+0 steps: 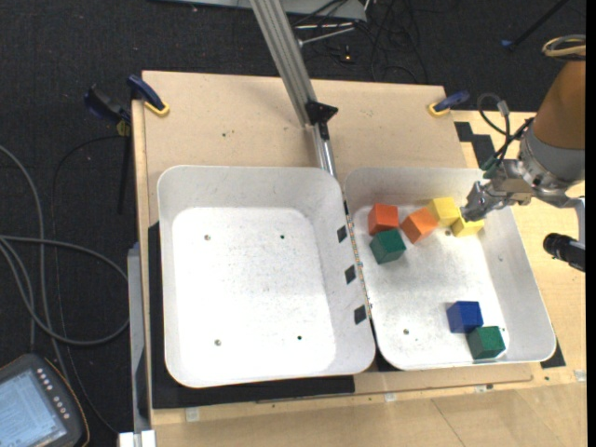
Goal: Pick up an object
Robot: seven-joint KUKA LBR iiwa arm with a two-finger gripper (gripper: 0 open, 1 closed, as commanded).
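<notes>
In the right bin, several coloured blocks lie loose. Two yellow blocks sit at the far right: one next to an orange block, the other directly beneath my gripper. The gripper comes in from the right, low over that second yellow block and partly covering it. Whether it touches the block is unclear. Another orange block and a green block rest near the bin's left wall. A blue block and a second green block lie at the near right corner.
The left bin lies beside the right one, and dark clips join their shared edge. A metal pole slants in from the top to the bins' far junction. Clamps hold the board's far corners.
</notes>
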